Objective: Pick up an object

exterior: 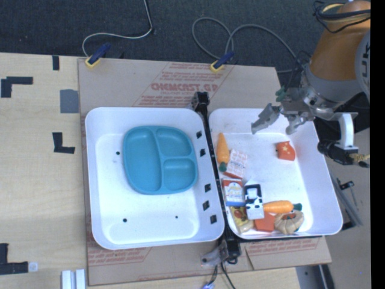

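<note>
Camera view, claw (278,121) spread and holding nothing above right bin (322,167), orange toy (286,151) just beside, blue tray (160,159) in left bin (99,161).

The two bins (96,161) are white. The divided plate (161,159) in the left bin is light blue. In the right bin, the carrot (223,147) at 9 o'clock is orange; the small toy (286,151) at 2 o'clock is orange-red. The arm's band (340,50) is orange. The cardboard sheet (150,83) is tan with red lettering.
</note>
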Tool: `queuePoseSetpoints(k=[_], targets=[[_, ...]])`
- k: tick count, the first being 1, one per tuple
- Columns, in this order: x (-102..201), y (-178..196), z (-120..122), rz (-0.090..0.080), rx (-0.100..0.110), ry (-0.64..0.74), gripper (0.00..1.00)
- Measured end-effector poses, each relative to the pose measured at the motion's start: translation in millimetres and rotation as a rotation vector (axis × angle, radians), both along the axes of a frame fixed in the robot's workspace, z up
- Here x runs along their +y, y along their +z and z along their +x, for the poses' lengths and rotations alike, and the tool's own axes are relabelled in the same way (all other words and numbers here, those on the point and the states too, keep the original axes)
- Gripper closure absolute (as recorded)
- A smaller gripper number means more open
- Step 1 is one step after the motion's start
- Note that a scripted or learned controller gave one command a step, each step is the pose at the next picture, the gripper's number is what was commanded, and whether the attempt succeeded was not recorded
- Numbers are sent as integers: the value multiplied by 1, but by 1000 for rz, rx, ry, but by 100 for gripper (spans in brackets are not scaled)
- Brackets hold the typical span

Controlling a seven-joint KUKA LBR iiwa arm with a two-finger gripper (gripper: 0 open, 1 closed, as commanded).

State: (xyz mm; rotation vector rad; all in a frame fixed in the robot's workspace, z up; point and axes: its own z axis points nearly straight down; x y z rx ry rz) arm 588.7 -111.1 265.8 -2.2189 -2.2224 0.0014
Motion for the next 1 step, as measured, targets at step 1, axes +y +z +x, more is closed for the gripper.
queuePoseSetpoints(k=[1], targets=[[-85,13,-8,-3,-1,-2,0]])
